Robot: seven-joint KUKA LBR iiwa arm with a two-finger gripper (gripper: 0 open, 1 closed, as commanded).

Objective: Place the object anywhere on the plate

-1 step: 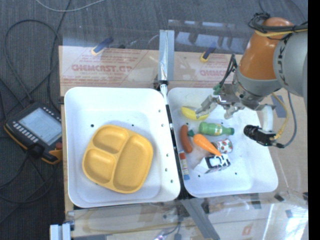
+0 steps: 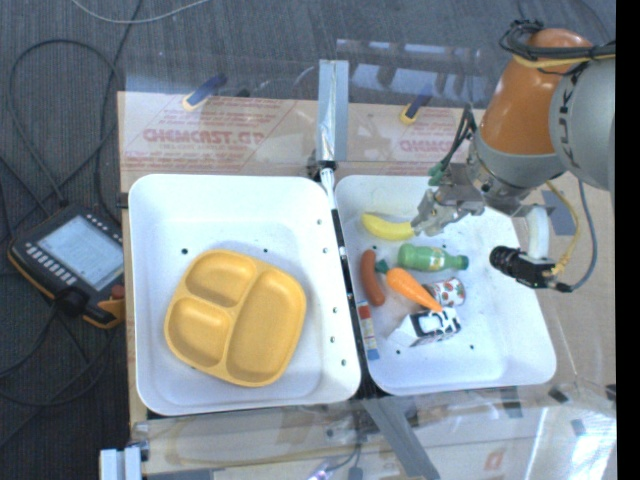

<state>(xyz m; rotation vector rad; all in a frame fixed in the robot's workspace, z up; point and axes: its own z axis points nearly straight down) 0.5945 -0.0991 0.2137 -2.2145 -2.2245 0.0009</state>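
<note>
The arm (image 2: 545, 98) is reached in from the right; the gripper (image 2: 432, 218) is angled down-left over the right bin's (image 2: 520, 353) far edge.

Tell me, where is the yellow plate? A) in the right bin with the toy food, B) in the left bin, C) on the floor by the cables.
B: the yellow plate lies in the left bin, while the banana and carrot lie in the right bin.

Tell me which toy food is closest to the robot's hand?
The yellow banana. It lies just beside the gripper, while the green bottle, carrot and sausage sit farther away.
</note>
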